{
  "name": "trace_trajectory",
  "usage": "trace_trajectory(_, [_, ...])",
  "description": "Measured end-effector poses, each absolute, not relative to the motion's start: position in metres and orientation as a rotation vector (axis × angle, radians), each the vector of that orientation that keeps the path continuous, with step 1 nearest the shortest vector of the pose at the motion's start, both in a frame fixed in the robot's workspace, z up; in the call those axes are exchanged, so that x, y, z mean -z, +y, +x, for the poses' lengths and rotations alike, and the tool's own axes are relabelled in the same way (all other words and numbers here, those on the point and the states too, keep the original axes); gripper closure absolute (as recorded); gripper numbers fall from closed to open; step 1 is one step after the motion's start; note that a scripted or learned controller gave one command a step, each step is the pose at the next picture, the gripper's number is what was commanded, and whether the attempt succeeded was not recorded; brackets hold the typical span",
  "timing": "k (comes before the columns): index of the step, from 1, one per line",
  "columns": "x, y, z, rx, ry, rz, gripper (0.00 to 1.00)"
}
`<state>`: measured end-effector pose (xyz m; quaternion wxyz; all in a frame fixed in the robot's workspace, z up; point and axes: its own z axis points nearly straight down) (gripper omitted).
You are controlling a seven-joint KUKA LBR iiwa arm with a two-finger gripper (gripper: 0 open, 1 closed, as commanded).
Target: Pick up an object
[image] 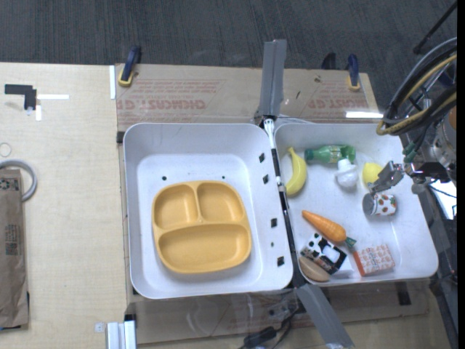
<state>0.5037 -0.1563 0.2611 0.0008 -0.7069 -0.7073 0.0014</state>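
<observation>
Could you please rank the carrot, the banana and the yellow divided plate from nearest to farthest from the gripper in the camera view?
From the gripper, over the right bin:
1. Carrot, right bin, toward the near side.
2. Banana, right bin, by the divider.
3. Yellow divided plate, left bin.

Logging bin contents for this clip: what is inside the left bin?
The left bin holds a yellow divided plate with three compartments, with nothing in them. The bin floor under the plate is covered, so it cannot be checked.
</observation>
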Motion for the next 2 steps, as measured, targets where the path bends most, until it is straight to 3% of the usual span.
trace_trajectory(1, [-0.261,-0.156,0.504,-0.005,-2.221,-2.22,0.0])
trace_trajectory(2, [-0.132,-0.105,0.49,-0.005,-2.06,-2.369,0.0])
